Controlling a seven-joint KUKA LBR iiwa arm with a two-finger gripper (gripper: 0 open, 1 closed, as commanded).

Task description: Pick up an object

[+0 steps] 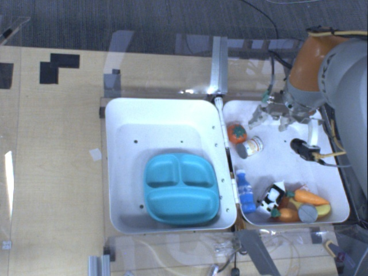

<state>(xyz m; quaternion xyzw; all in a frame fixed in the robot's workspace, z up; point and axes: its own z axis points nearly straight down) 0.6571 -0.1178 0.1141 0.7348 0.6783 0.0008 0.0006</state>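
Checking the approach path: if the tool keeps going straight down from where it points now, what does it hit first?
Probably bare floor of the right white plastic bin; the tool hangs behind the orange-red round toy and small grey can. Depth is unclear.

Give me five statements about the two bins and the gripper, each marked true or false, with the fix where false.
1. The blue tray lies in the left bin. True.
2. The gripper holds the orange ball. False: the ball lies apart from it on the right bin's floor.
3. The blue bottle lies along the right bin's left wall. True.
4. The carrot sits in the left bin. False: it is in the right bin's near corner.
5. The gripper is over the right bin. True.
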